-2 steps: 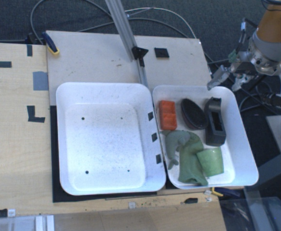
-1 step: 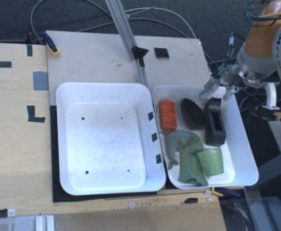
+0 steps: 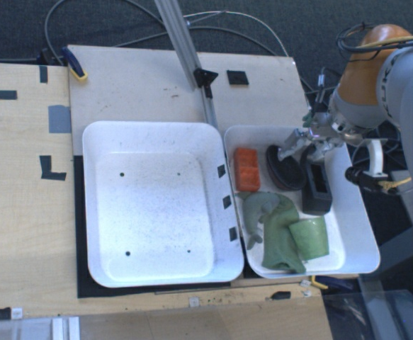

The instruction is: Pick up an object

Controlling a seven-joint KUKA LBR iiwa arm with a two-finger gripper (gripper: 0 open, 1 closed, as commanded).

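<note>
Two shallow white bins sit side by side on the bench (image 3: 22,190). The left bin (image 3: 93,190) shows a bare, speckled floor. The right bin (image 3: 355,250) carries all the objects. An orange block with a ridged top (image 3: 246,168) lies along the bin's left wall, toward the far edge. Just right of it a black round object, dish-like (image 3: 283,170), sits near the far wall, and a black oblong block (image 3: 317,188) lies beside it toward the right wall, the two touching or nearly so. Toward the near edge a grey-green cloth (image 3: 271,229) is crumpled across the floor from the left wall to the middle, and a light green cup-shaped object (image 3: 310,236) lies on its side against the cloth's right edge. The arm (image 3: 372,69), grey with an orange band, comes in over the bin's far right corner. The gripper (image 3: 307,147) hangs low above the far ends of the round black object and the oblong block. Cannot tell how the jaws stand; the metal parts there blur into the dark objects under them. Nothing is visibly between them. A grey pole (image 3: 181,37) runs down to the gap between the bins.
</note>
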